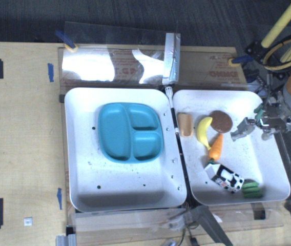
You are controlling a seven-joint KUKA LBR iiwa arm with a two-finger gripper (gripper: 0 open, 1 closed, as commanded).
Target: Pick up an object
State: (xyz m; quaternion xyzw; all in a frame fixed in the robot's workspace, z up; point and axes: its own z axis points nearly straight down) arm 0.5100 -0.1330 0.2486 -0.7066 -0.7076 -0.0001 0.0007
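Observation:
The right bin holds several toy items. A brown round piece lies next to a yellow banana and an orange carrot. A tan roll sits by the bin's left wall. A black-and-white block and a green piece lie near the front. My gripper hangs over the right bin, just right of the brown piece and the carrot, with nothing seen in it.
The left bin carries a blue divided plate. A clear panel stands behind the bins. Cables and a yellow hose crowd the back right corner.

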